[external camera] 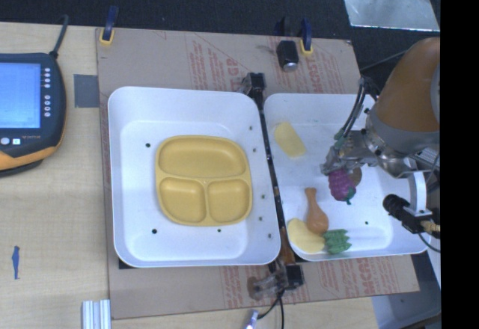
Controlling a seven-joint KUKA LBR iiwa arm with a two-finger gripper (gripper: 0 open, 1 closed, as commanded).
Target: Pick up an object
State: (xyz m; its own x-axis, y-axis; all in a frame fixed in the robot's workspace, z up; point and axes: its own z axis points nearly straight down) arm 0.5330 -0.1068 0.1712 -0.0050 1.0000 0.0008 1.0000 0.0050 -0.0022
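Nearest you, on the counter [52, 230], sit two white bins. Your left bin [127, 170] holds a yellow divided plate [203, 179]. Your right bin [374, 234] holds a pale yellow block [290, 139], a drumstick [315, 213] lying roughly lengthwise with its thick end toward you, a banana [303, 238], something green [337, 241] and purple grapes [342, 184]. Your gripper [343, 164] sits right above the grapes; its opening is hidden from you.

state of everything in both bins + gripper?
yellow divided tray: flat in left bin, compartments empty
yellow block: loose, right bin
drumstick: lying flat, right bin
purple grapes: right at gripper, grasp unclear
banana: against front wall, touching green toy
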